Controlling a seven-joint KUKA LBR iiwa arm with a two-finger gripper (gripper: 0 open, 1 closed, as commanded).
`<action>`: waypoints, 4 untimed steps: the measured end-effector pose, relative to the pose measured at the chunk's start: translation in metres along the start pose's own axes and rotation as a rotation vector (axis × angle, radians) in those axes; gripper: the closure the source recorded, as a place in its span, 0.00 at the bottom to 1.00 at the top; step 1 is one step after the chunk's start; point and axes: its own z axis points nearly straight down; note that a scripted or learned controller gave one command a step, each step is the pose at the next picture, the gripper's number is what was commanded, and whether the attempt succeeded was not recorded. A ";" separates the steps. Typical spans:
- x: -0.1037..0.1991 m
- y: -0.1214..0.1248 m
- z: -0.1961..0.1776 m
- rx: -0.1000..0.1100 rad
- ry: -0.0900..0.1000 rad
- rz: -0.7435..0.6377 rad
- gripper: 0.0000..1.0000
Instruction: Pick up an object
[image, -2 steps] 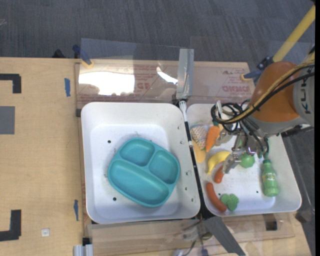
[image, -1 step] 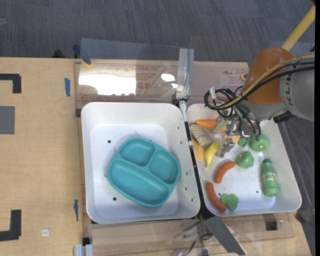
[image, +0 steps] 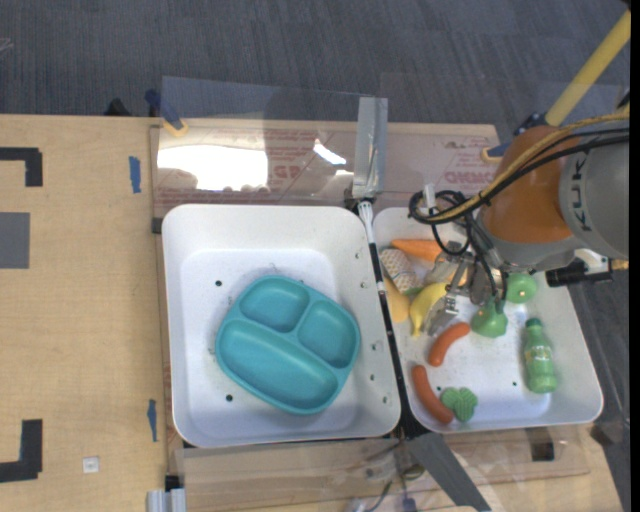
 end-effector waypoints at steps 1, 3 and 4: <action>0.039 -0.017 -0.001 -0.001 -0.002 0.093 0.00; 0.107 -0.032 -0.001 -0.003 -0.006 0.553 0.00; -0.006 -0.006 -0.151 0.000 -0.003 0.510 0.00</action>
